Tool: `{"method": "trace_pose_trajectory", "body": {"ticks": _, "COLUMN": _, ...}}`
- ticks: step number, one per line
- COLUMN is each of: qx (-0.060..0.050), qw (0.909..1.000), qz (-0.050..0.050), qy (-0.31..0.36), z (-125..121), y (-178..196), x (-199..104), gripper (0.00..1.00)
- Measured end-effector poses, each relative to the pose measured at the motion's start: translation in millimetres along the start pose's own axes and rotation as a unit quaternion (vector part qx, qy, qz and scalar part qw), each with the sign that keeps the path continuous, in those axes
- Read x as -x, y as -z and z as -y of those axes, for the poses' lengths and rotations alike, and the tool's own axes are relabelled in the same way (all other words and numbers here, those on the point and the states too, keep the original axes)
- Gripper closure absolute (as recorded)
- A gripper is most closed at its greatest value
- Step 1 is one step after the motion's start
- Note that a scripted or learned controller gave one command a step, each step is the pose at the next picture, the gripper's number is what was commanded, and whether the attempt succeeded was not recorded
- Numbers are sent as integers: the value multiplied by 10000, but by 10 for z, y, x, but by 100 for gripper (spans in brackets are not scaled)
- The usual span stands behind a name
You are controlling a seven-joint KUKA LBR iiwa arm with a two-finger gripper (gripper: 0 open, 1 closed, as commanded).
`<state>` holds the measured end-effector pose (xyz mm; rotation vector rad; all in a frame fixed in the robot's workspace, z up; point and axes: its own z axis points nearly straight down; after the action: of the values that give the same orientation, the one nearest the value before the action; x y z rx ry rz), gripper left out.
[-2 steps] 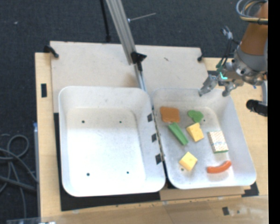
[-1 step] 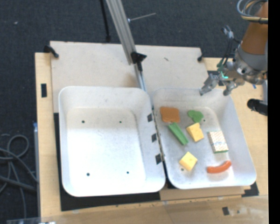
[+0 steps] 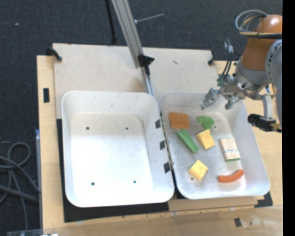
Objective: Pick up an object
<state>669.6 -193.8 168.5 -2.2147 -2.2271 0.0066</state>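
2 white bins (image 3: 73,132), orange slab (image 3: 179,120), green stick (image 3: 187,141), 2 yellow cubes (image 3: 205,139), red sausage (image 3: 230,177)

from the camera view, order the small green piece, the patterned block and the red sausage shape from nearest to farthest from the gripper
Measured from the gripper, above the right bin's far end:
1. small green piece, just below it, near the bin's far end.
2. patterned block, midway down the right side.
3. red sausage shape, at the near right corner.

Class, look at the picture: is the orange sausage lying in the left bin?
No, the orange sausage lies in the right bin, near its front edge.
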Motion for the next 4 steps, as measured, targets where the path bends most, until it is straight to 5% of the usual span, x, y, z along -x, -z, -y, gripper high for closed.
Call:
{"method": "trace_pose_trajectory", "body": {"ticks": 2, "qx": 8, "qw": 10000, "qz": 8, "qy": 24, "z": -49, "y": -681, "x": 38, "gripper": 0}}
{"method": "trace_pose_trajectory", "body": {"ticks": 3, "qx": 37, "qw": 10000, "qz": 36, "qy": 47, "z": -65, "y": -536, "x": 55, "gripper": 100}}
{"method": "trace_pose_trajectory", "body": {"ticks": 4, "qx": 55, "qw": 10000, "qz": -8, "qy": 15, "z": -26, "y": 102, "x": 32, "gripper": 100}}
